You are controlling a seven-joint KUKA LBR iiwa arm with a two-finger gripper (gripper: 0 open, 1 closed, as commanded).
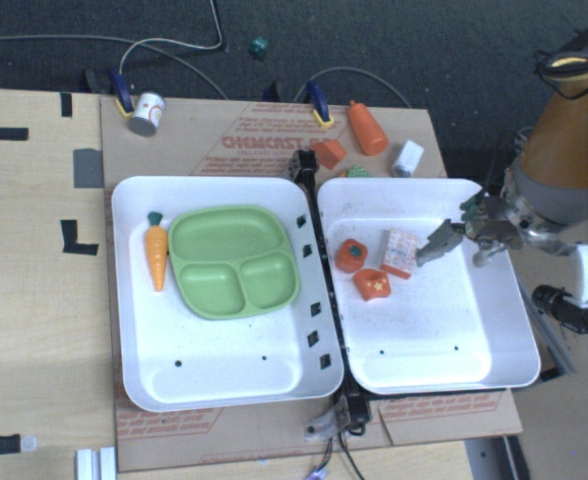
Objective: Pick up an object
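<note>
Your hand (444,240) – finger state impossible to tell – hovers at right of frame; the packet (400,248) lies just left of it.

A plate (236,261) and carrot (156,254) lie in the left bin (214,373).

The arm (559,158) carries a broad orange band above a grey metal wrist. The claw (442,244) is dark grey, with slim angular fingers. A white housing with a black knob-like part sits beside the wrist.
</note>
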